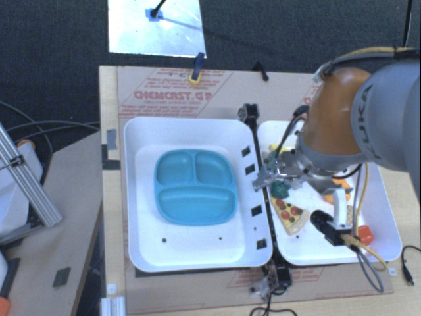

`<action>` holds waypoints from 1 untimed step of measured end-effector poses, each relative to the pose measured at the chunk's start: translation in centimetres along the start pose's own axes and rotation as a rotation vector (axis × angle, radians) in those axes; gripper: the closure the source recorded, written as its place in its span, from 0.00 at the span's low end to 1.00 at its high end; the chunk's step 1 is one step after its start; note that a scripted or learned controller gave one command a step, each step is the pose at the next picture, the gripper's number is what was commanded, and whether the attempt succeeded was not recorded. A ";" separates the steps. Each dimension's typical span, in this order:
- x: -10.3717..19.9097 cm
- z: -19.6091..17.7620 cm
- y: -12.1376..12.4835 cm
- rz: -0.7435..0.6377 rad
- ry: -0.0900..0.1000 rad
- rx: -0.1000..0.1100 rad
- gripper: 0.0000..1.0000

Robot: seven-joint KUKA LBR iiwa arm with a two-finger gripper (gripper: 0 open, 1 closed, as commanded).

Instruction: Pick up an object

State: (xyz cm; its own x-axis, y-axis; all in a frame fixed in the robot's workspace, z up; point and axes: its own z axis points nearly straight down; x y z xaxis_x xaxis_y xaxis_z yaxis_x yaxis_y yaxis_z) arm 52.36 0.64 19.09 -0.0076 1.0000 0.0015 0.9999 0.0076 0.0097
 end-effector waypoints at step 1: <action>5.5 -15.0 -3.4 -0.005 0.005 -0.010 0.00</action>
State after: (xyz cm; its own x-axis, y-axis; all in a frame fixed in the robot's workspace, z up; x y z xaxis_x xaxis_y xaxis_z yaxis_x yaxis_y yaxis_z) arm 48.81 6.12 34.02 -0.0122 0.9999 0.0067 0.9997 0.0121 0.0193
